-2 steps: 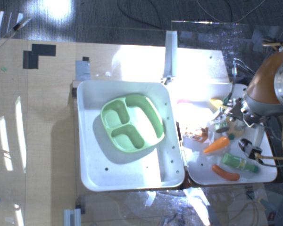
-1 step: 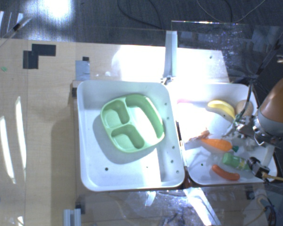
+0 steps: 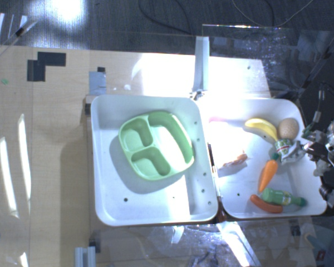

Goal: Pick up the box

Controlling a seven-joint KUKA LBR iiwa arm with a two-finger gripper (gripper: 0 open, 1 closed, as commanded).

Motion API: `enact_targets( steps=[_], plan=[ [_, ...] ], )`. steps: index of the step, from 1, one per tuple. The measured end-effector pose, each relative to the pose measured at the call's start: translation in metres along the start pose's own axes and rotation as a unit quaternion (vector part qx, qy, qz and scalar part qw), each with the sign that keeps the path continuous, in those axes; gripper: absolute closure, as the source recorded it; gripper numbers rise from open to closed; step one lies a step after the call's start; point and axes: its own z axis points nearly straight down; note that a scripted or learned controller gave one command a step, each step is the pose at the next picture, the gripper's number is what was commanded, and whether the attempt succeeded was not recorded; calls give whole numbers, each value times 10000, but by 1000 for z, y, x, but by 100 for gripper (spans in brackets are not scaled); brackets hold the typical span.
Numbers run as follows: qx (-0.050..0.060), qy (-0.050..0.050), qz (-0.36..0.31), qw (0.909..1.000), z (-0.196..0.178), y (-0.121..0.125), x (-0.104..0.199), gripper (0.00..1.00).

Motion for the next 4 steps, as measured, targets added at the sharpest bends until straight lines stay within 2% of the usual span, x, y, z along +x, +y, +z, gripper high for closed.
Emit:
enact_targets(
  steps=[1,2,3,4],
  plan=[
    [12,1,959,9954,97,-10,21,0],
    [13,-5,2368,9716,29,23,26,0],
    [24,-8,2993,9541,77,38,46,0],
    [12,-3,2338,9723,17,8,5,0]
  ],
)
